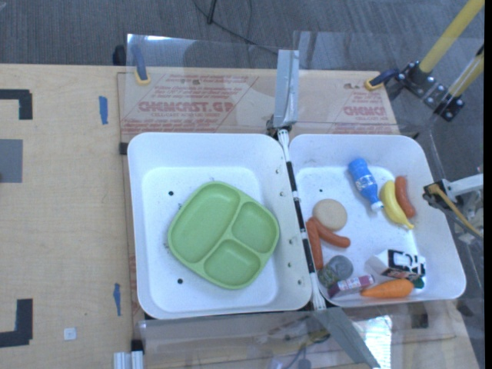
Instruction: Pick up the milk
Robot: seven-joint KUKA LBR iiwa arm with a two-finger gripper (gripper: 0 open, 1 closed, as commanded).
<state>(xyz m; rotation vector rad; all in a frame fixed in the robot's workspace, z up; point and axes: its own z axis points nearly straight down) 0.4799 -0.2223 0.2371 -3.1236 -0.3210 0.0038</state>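
You had the milk carton lying in the lower right of the right bin, long axis roughly left to right, just above the carrot. You couldn't tell the gripper's opening; the carton sat toward the frame's right, the arm's side.

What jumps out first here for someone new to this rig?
The light green three-compartment plastic plate lies alone in the left white bin. The right white bin holds a clutter of toy food: a blue bottle and a yellow banana near the top, an orange carrot and a black-and-white milk carton near the bottom right.
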